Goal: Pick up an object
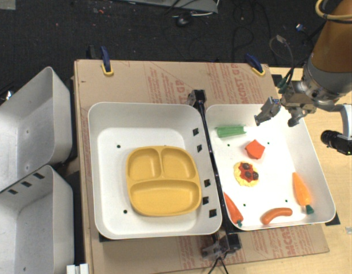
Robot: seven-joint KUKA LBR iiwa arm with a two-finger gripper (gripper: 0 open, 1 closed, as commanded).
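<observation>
1. Nearest the camera, along the front edge of the right bin, lie a red sausage and a slim orange carrot hard against the bin's left wall; a second, fatter carrot lies by the right wall.
2. A little further in sits a small toy pizza, yellow with dark toppings, and just behind it an orange-red block.
3. Further still, a green piece lies near the bin's back left.
4. That makes six candidates for picking: two carrots, one sausage, one pizza, one block, one green piece. All rest loose in the right bin, apart from one another.
5. The left bin holds one yellow divided plate.
6. At the far right corner, the pincer hangs over the back rim of the right bin, its two fingers spread apart with nothing between them.
7. My reading: the task is at the approach step, with no object chosen by contact yet. The next move calls for carrying the pincer forward and down over one item, the block or green piece being closest, aligning the fingers across its narrow side, then closing.
</observation>
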